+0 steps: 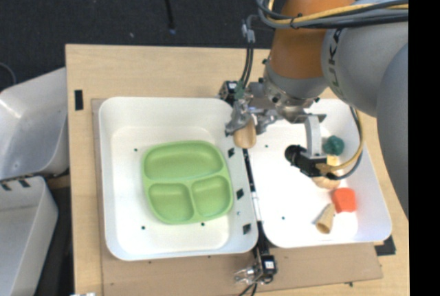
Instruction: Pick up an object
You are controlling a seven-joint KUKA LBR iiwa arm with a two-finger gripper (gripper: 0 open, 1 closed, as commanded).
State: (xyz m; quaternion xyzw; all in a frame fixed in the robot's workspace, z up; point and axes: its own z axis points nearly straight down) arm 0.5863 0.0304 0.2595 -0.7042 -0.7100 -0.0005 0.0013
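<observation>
My gripper (249,124) hangs over the wall between the two bins, near their far end. Its metal fingers are shut on a small tan wooden piece (244,138), which sticks out below the fingertips and looks lifted off the bin floor. In the right bin (289,219) lie a dark teal ball (335,145), an orange block (344,200), a tan cone (325,220) and a pale tan piece (327,180). The arm's grey and orange body hides the far part of the right bin.
A green divided plate (187,181) lies in the middle of the left bin (117,150). The wooden bench (82,82) runs around both bins. A white box (31,123) stands beyond the bench's left edge.
</observation>
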